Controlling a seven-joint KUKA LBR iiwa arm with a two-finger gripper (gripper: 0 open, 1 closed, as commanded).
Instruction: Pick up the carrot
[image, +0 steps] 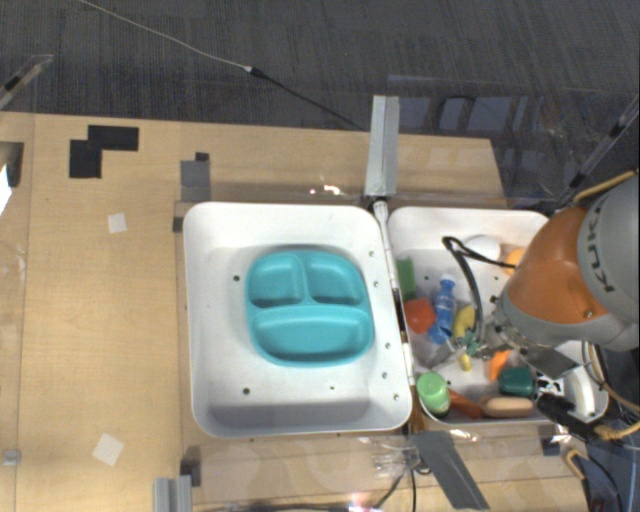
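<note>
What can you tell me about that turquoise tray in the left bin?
The turquoise tray is a rounded, smooth dish that looks like plastic, moulded into three compartments: two smaller ones along its far side and one long one along its near side. All three look bare. It lies flat, right way up, near the middle of the left bin, resting on the white floor and apart from the walls. The arm is over the other bin, away from it.

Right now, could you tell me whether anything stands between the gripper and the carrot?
Nothing visible does: the gripper is down beside what looks like the carrot, though a green toy crowds it.
</note>
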